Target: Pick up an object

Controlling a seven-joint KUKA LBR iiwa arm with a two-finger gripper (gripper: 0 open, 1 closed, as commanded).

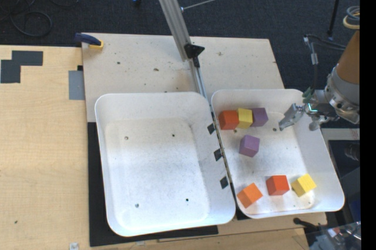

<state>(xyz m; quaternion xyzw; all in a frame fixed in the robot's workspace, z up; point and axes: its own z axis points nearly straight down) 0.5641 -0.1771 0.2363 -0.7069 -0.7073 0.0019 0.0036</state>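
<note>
The right bin point(274, 92) holds several small cubes. A red cube point(228, 120), a yellow cube point(245, 117) and a purple cube point(259, 116) sit in a row near its far left corner. Another purple cube point(249, 145) lies alone just below them. Along the near wall are an orange cube point(250, 194), a second red cube point(277, 185) and a second yellow cube point(304, 185). My gripper point(302, 119) hangs over the bin's far right side, to the right of the purple cube in the row. It is open, with nothing between its fingers point(288, 118).
The left bin point(117, 103) sits beside the right one, with black clips point(215, 153) on the shared rims. A slanted aluminium post point(172, 10) rises behind the bins. A blue and yellow clamp point(89, 40) lies at the board's far left corner.
</note>
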